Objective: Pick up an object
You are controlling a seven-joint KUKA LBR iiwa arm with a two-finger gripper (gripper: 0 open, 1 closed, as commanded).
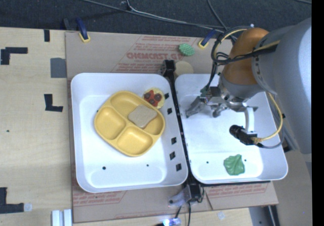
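Reaching in from the right, the grey arm's jaws [202, 106] hang over the upper left part of the right bin [273, 172], close beside the divider where the two bins meet; whether they are spread or pressed together cannot be told from this slanted overhead angle, and nothing is visibly pinched between them. Taking the right bin as the landmark: a green leaf-shaped piece [234, 164] lies flat near its lower edge, apart from the jaws and the likeliest thing to pick here. Just left of that bin sits the left bin [83, 169], carrying a yellow divided plate [109, 118] with a tan slice of toast [142, 115] in one compartment and a small red berry-like cluster [153, 98] touching the plate's upper right rim. Above the right bin, on the tabletop [101, 47], rests a small green studded object [186, 49]. To do the step well, the jaws would likely need to travel toward the bin's lower edge, centre over the leaf, and come down low, since the piece looks thin and flat and could slip out.
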